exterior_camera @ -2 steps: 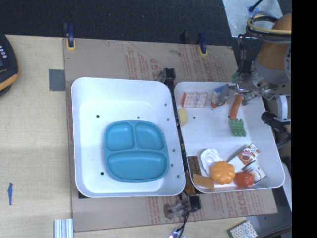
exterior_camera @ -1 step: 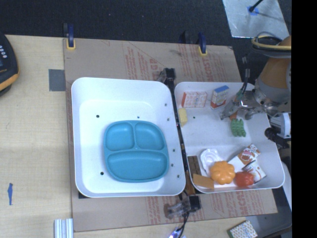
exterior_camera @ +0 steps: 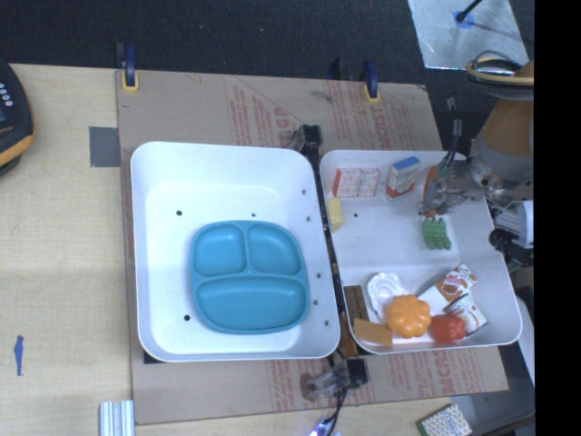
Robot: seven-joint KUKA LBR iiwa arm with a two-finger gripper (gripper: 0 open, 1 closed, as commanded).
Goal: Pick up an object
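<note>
The green toy (exterior_camera: pixel 437 233) sits in the right bin (exterior_camera: pixel 381 243), near its far right side — the gripper (exterior_camera: pixel 436 203) hangs just above it, and I can't tell if the fingers are spread or clenched. Nearer the camera there's an orange pumpkin (exterior_camera: pixel 408 315) next to a red tomato (exterior_camera: pixel 447 329). The left bin (exterior_camera: pixel 163 189) holds a blue divided plate (exterior_camera: pixel 250 276).

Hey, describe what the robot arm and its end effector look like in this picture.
The arm is grey and rounded, with an orange band near the top. Its end effector is a small, dark metal assembly with thin cables running along it; finer detail is too blurred to tell.
</note>
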